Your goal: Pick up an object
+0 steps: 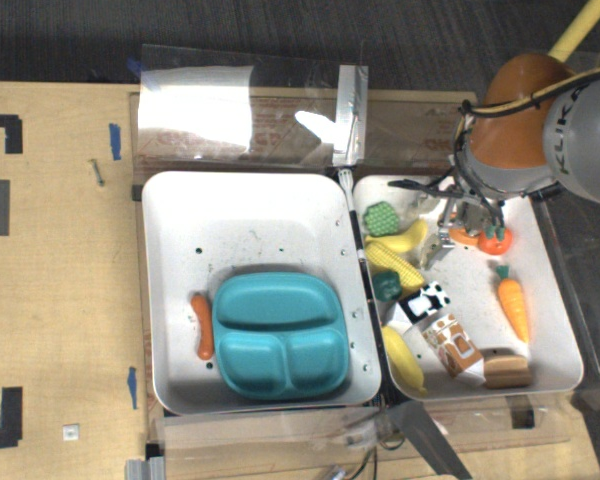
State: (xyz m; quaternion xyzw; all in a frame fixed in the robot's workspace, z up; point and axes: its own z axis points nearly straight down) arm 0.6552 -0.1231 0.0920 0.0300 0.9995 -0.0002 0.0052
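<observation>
So we've got two shallow white plastic bins side by side on the bench. The left bin carries a teal divided plastic tray toward its near edge, with a little orange-red toy sausage lying just beside the tray's left side.

The right bin is the crowded one. Along its left wall we see a green knobbly toy vegetable, a yellow toy corn cob, a dark teal lump and a yellow toy banana near the near-left corner. A black-and-white block and a brown-and-white printed carton sit mid-bin, a tan wooden block by the near edge, and an orange toy carrot toward the right wall.

The grey arm's two-finger gripper hangs at the far end of that bin, beside a small orange-and-green toy. We can't tell what the gripper is doing.
</observation>
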